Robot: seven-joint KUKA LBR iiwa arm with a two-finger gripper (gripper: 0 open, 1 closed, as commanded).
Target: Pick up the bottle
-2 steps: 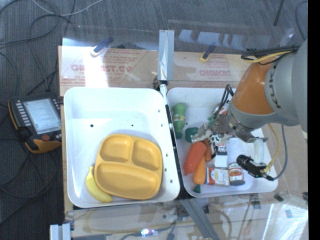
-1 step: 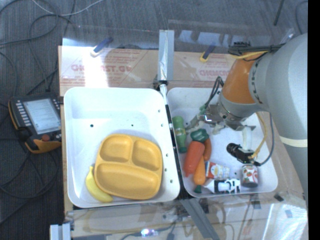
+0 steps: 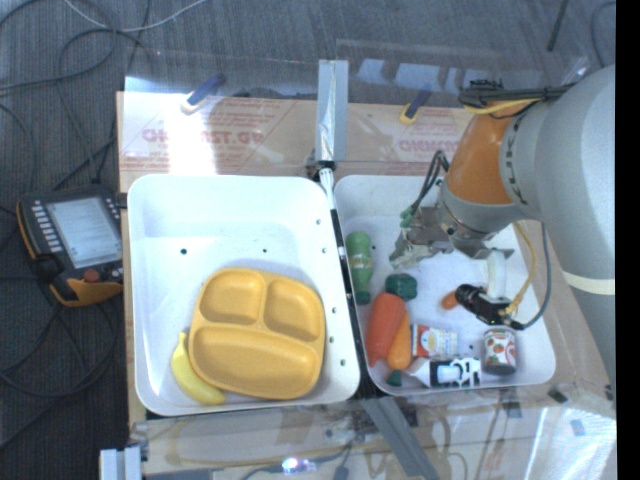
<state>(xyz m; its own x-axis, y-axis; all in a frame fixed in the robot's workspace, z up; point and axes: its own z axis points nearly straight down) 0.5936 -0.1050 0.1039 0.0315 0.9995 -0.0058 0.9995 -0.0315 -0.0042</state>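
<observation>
Pickup not yet done: gripper [image 3: 412, 251] hovered, finger state impossible to tell, slim green plastic bottle [image 3: 359, 264] lying untouched just beside it.

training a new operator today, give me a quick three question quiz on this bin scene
1. True or false: the yellow divided tray lies in the right bin.
2. Which thing lies closest to the divider between the bins? A) green bottle B) small can C) carrot
3. Fill in: a banana sticks out from under the tray's ____ edge, as the camera sees it.

Key
1. False: it lies in the left bin.
2. A: the bottle lies along the right bin's left wall, with the gripper to its right, over the same bin.
3. Left.
</observation>
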